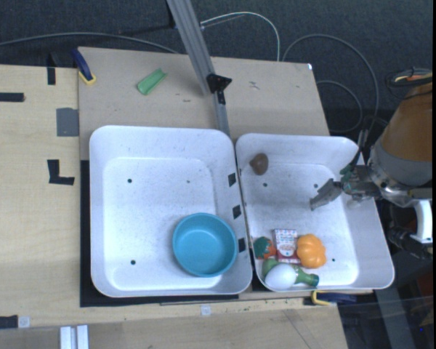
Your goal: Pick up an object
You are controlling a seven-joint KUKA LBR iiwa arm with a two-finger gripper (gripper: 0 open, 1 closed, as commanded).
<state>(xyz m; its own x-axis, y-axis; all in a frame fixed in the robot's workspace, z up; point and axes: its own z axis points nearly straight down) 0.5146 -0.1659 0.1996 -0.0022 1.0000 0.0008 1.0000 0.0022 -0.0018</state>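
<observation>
**Arm over the right bin, objects clustered at the near edge**

The pincer [325, 195] hangs over the right bin [363, 267], toward that bin's right side, above bare white floor. Whether it is released or clenched cannot be told from this angle; nothing is visible in its grip. Behind it the arm's orange band [414, 133] sits at the right of the camera view.

The things to pick lie well apart from the pincer. A small brown lump [259, 163] rests near the far left corner of the right bin. Along the near edge sits a tight cluster: an orange pumpkin-like piece [311, 250], a small red-and-white packet [285, 243] just beside it on the left, a white rounded object [280, 276] below them, and green pieces [305, 277] touching it.

In the left bin [109, 195] a blue bowl [203, 243] stands upright near the front right corner.

On the desk [276, 100] beyond the bins lies a green block [151, 81], and a grey pole [192, 35] slants across.
</observation>
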